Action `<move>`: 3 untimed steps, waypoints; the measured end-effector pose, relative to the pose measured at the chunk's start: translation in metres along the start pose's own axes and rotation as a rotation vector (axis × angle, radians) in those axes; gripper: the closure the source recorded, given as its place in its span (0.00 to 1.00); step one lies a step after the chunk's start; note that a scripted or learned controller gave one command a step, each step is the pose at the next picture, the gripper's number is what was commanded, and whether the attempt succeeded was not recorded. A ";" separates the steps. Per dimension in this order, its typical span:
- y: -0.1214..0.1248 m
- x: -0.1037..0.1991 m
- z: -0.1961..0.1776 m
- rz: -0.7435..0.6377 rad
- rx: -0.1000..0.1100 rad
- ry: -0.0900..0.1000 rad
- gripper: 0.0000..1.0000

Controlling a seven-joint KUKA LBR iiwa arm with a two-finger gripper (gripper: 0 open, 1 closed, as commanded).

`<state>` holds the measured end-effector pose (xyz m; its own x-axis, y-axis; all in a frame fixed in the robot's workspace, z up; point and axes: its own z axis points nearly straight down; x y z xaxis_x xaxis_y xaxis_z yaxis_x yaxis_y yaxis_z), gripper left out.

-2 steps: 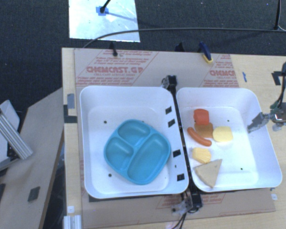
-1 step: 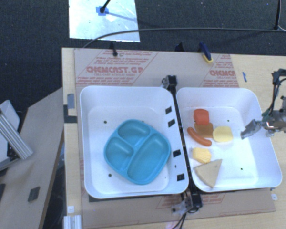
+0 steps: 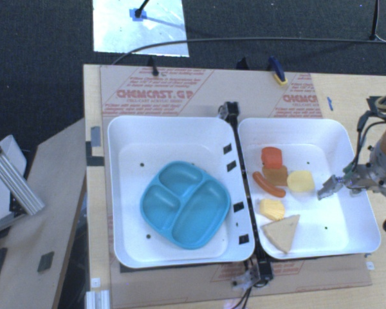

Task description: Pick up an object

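Note:
Several toy foods lie in the right bin [image 3: 347, 140]. There is an orange-red block [image 3: 271, 156], a brown piece [image 3: 276, 174] just below it, and a reddish sausage [image 3: 268, 185]. A round yellow piece [image 3: 301, 181], a small yellow chunk [image 3: 272, 208] and a tan bread wedge [image 3: 282, 232] lie nearby. My gripper [image 3: 327, 187] reaches in from the right and hangs low over the bin's right half. It is just right of the round yellow piece and apart from it. Nothing shows in its grasp.
The left bin [image 3: 125, 147] holds a blue divided plate [image 3: 184, 203]. A black-marked divider [image 3: 238, 172] runs between the bins. The grey arm [image 3: 376, 169] crosses the right bin's right wall. A blue clamp [image 3: 278, 70] sits on the board behind the bins.

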<state>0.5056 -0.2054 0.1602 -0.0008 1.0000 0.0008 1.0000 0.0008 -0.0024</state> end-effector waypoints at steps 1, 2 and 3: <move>-0.001 0.007 0.049 -0.001 0.000 0.000 0.00; 0.000 0.005 0.035 -0.001 -0.006 -0.003 1.00; 0.005 0.001 -0.009 -0.003 -0.008 -0.003 1.00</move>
<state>0.5103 -0.2041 0.1691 -0.0038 1.0000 -0.0024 1.0000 0.0038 0.0058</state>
